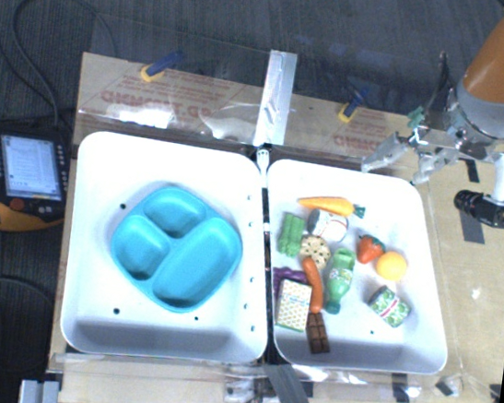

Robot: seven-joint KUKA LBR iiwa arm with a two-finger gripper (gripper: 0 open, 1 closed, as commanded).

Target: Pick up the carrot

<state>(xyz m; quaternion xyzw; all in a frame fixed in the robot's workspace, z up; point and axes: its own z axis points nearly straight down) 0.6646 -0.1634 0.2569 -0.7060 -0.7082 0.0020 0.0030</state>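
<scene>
The carrot (326, 203) is orange with a little green top at its right end. It lies flat on its side near the back wall of the right bin (430, 258), apart from the wall, with bare white floor behind it. Just in front of it sits a small white round toy (330, 225).

The tool (415, 146) hangs above the tabletop (480, 302), past the back right corner of the right bin and well apart from the carrot. It has nothing in it. I cannot tell how far open it is.

There are two white bins. The left bin (91, 220) holds one blue dish (177, 247) with three parts. The right bin holds one carrot, one longer orange-red stick toy (314, 285), one green bottle (340, 279), one strawberry (370, 249), one yellow-orange ball (392, 265), one green and white can (389, 306) and one brown bar (318, 332). The right side of that bin has open floor.
</scene>
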